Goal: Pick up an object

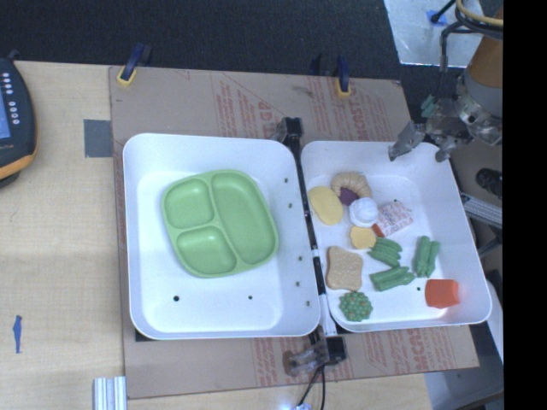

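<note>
1. The gripper point(422, 149) hangs over the far right corner of the right bin point(453, 190), at the end of the grey arm point(479, 84) that comes in from the right.
2. Its two fingers are spread apart, with nothing between them; one fingertip point(400, 150) points to the left and the other is near the bin's right rim.
3. The toy food lies in the right bin, well apart from the gripper, toward the near side.
4. A yellow lemon point(325, 204) lies by the bin's left wall, with a tan croissant point(350, 182) just behind it.
5. A small white round piece point(363, 212) and a pink and white wrapped piece point(395, 218) lie in the middle of the bin.
6. A slice of bread point(344, 268) lies nearer, with a green broccoli point(355, 305) in front of it.
7. Green bean pods point(395, 265) lie to the right of the bread, and an orange-red block point(442, 293) sits in the near right corner.
8. The left bin point(145, 229) holds a green plate with three sections point(220, 221), lying flat near the middle.
9. Both bins stand on a brown cardboard sheet point(239, 101) on the wooden bench point(51, 254).
</note>
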{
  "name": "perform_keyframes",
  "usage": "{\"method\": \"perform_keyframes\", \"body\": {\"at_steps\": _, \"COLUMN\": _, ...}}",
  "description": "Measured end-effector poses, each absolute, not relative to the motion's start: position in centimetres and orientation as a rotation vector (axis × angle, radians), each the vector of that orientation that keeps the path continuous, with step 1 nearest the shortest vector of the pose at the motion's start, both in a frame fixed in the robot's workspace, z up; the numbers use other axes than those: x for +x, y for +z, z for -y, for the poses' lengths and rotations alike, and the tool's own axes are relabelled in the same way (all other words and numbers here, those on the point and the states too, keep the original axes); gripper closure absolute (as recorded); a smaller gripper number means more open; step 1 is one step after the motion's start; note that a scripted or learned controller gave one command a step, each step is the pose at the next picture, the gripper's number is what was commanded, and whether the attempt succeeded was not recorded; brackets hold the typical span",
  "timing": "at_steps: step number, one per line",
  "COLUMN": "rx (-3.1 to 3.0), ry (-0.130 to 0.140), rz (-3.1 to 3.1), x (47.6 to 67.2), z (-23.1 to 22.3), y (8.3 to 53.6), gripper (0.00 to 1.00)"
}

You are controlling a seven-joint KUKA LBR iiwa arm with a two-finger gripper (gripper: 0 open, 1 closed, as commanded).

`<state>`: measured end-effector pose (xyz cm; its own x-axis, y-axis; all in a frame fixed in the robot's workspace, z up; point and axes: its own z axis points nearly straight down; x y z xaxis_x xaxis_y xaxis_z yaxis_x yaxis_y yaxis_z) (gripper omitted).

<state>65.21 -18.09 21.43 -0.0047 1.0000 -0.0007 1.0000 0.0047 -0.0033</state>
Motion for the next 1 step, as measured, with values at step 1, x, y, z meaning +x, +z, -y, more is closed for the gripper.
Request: {"method": "perform_keyframes", "body": {"at_steps": 1, "rx": -2.219, "ry": 0.007, "rz": 2.231, "x": 58.25, "z": 15.93, "y": 9.03, "gripper": 0.00}}
